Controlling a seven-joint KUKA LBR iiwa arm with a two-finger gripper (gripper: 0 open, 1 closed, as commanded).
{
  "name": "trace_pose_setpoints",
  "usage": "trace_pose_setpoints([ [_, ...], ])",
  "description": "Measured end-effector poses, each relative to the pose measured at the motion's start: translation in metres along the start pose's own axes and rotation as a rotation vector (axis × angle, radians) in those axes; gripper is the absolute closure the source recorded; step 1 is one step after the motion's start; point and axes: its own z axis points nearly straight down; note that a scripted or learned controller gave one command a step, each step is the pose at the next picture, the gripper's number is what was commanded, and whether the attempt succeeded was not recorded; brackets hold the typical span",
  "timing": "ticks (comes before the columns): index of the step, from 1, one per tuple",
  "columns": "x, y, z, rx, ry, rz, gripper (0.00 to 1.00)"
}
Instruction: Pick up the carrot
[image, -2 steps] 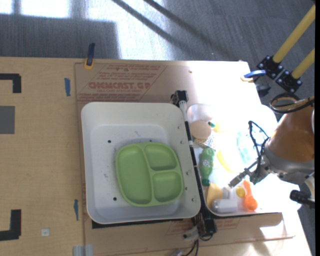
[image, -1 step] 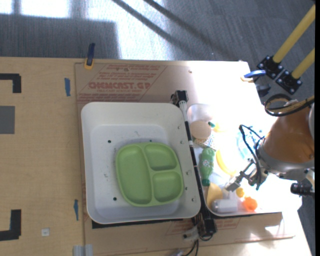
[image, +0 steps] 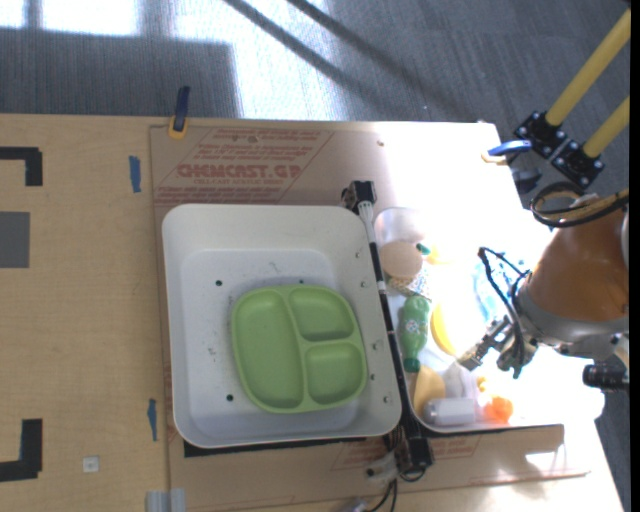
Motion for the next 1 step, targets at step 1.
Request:
trace_pose_setpoints([
  [1,0.0006,-0.0003,0.0010,0.001,0.002,0.000,0.00],
])
